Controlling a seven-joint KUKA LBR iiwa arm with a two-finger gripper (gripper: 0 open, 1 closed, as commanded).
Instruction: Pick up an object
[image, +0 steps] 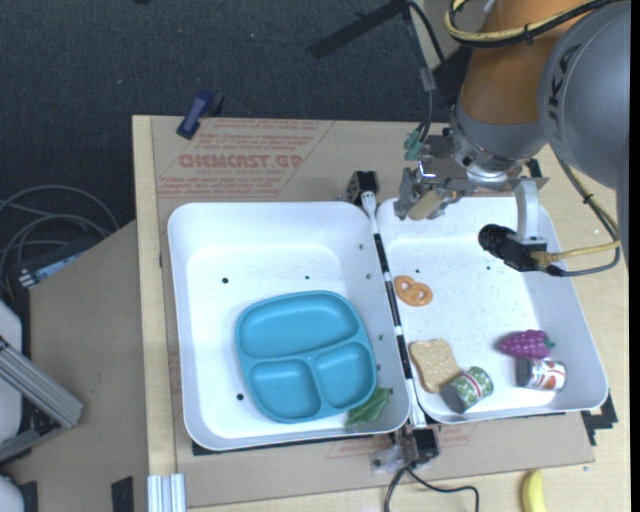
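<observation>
**Nothing lifted yet: gripper high over the right bin's far edge**

Still at the start, judging by how things lie. Gripper (425, 198) hanging above the far left corner of the right bin (470, 285), close to the divider between the two bins. Fingers seemingly a little apart, with nothing visible between them; exact opening hard to read at this slant.

All candidate objects resting on the bin floor, none touched:
- pretzel (412, 291) nearest the gripper, alone on bare white floor just right of the divider;
- slice of toast (433, 361) further toward the near side, touching or almost touching a small green-labelled can (467, 387) lying on its side;
- bunch of purple grapes (525, 344) by the right wall, just beside a red-and-white can (541, 375) in the near right corner.

In the left bin (270, 240): a blue divided plate (303, 352) and a green leafy piece (370, 408) at the near right corner, against the wall.

Left to do, by this reading: everything. Choice of target, descent, closing, lift. Pretzel probably the easiest reach, but flat against the floor, so likely a thin purchase.
</observation>
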